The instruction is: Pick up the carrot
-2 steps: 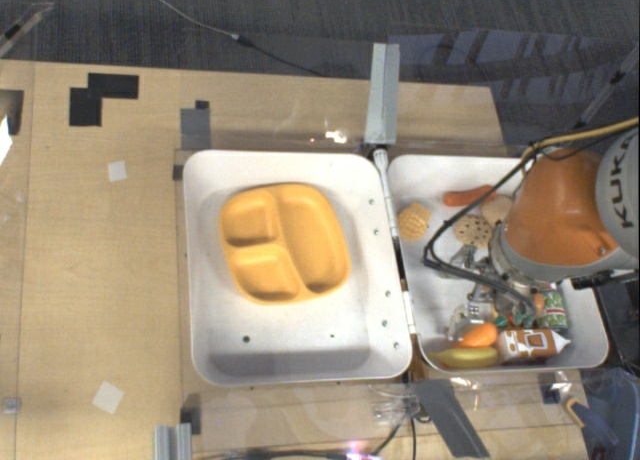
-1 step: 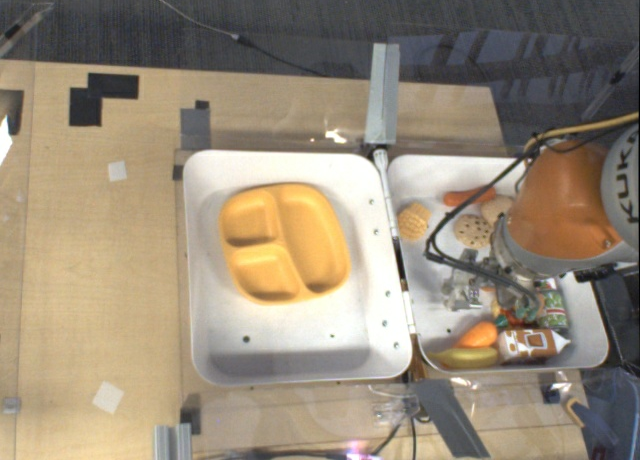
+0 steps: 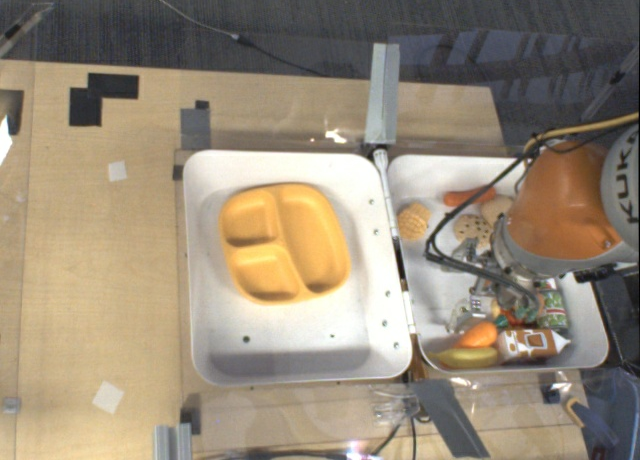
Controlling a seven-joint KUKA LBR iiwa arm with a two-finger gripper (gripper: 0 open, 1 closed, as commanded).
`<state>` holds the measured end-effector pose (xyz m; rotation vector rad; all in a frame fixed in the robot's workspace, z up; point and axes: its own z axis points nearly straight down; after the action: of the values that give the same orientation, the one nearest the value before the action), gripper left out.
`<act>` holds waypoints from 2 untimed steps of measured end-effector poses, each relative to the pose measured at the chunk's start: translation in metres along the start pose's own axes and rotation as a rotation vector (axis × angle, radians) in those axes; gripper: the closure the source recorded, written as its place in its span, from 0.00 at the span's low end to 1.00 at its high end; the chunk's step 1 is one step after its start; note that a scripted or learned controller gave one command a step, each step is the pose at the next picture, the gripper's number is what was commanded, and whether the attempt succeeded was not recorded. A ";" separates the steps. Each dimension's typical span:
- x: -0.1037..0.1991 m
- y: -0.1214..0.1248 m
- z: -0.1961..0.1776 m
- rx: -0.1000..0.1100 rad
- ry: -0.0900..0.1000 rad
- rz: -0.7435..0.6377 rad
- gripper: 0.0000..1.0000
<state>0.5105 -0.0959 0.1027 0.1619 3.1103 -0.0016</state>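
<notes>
Carrot [image 3: 463,197] lies crosswise at the bin's far side, beyond the claw [image 3: 487,300]; claw's state unclear.

The grey arm's orange-banded wrist points its claw [image 3: 487,300] steeply downward.

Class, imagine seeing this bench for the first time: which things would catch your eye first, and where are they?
Probably the yellow divided tray, lying alone in the left bin. Next, the arm's big orange band hanging over the right bin, above a crowd of small food items, including a carrot near the far wall.
</notes>
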 end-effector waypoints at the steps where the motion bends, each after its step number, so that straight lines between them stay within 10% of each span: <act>1: -0.017 0.011 -0.015 -0.001 0.018 0.025 0.00; 2: -0.030 -0.003 0.003 0.000 0.019 0.080 0.00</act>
<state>0.5401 -0.1017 0.1009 0.2882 3.1200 0.0010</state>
